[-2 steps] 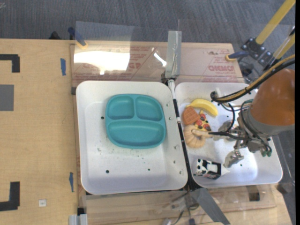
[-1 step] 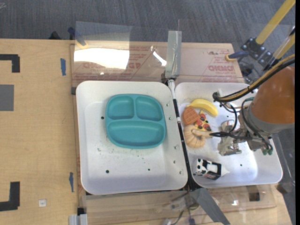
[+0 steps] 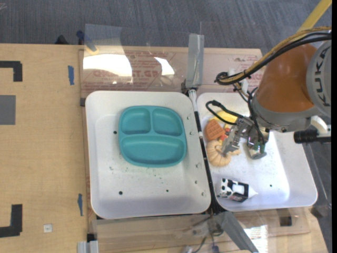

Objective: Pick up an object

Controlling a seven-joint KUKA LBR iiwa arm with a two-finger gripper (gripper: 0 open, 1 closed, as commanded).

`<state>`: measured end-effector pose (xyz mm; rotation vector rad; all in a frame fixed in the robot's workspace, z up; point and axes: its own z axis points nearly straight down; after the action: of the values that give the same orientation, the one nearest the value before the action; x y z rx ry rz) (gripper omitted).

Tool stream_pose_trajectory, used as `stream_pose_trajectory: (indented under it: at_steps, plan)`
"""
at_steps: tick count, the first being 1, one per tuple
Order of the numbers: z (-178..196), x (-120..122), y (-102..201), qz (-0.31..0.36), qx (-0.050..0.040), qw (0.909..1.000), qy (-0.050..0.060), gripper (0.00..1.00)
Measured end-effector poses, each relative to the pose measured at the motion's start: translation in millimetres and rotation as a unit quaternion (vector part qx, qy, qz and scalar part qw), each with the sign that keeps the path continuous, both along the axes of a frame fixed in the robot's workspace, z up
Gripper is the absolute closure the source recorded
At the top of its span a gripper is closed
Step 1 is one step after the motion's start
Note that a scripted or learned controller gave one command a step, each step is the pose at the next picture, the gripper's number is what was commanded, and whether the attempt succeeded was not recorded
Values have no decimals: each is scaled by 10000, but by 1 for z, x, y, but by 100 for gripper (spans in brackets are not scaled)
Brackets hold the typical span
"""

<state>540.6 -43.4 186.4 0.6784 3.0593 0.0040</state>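
Bench [image 3: 37, 141] carries two white bins side by side. Left bin [image 3: 100, 194] holds a teal divided plate [image 3: 152, 136] — the landmark here. Right bin [image 3: 284, 188] sits right of the plate; the arm [image 3: 287, 88] hangs over its upper part. Gripper [image 3: 238, 139] is low, right of the plate, just beside a pale ring-shaped toy [image 3: 217, 155] and an orange waffle-like piece [image 3: 215, 129] — finger spacing cannot be made out. Black-and-white cow-patterned item [image 3: 234, 190] lies lower right of the plate, apart from the gripper.
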Motion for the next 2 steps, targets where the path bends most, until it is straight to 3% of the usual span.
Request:
stream_pose_trajectory:
  at_steps: [1, 2]
  plan:
    - [46, -28, 104, -877, 16, 9961, 10, 100]
    - [-5, -57, 169, -2686, 6, 9632, 58, 100]
